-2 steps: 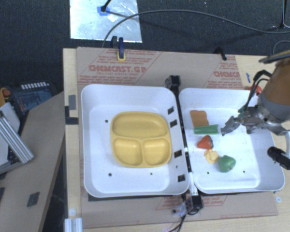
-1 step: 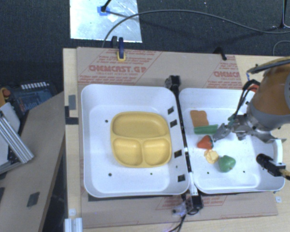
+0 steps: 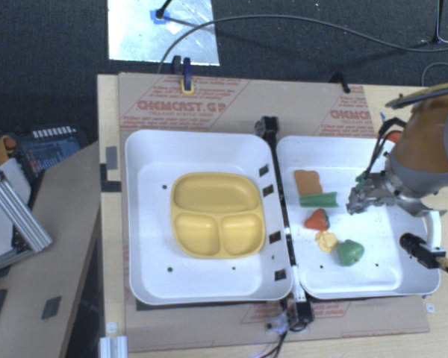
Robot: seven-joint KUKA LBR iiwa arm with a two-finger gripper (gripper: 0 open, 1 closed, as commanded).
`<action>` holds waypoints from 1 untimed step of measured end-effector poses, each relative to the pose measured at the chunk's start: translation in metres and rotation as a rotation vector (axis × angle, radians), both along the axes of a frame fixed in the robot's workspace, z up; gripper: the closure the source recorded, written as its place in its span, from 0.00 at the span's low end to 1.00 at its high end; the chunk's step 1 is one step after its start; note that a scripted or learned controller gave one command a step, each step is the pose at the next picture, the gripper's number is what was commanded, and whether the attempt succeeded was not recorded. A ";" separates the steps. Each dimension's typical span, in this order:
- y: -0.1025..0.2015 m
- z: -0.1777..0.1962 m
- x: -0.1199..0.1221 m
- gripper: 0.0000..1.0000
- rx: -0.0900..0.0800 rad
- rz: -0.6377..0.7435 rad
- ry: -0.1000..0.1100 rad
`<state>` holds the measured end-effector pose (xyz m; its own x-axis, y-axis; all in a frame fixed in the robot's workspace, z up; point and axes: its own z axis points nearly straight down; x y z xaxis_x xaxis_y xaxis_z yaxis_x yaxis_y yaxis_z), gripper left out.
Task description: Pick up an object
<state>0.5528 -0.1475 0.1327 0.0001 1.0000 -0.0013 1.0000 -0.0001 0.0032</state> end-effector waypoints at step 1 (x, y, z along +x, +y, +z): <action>-0.010 0.049 -0.002 1.00 -0.001 -0.001 -0.003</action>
